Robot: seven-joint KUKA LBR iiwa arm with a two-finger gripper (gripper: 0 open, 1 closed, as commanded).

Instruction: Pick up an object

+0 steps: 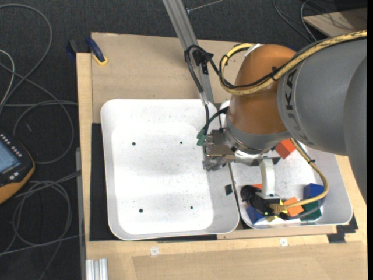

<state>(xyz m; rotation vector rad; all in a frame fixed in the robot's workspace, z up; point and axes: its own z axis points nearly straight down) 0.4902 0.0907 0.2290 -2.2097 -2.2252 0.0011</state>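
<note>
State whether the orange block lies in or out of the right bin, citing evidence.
In. The orange block lies within the right bin, beside the arm, inside its white rim.

Lighting was even and moderately bright, apparently from overhead. The left bin (157, 174) showed mild glare on its white floor, washing out surface detail. Shadows were soft and short beneath the arm (303, 98). Focus was acceptable throughout; the dark carpet (41, 51) appeared slightly grainy.
</note>
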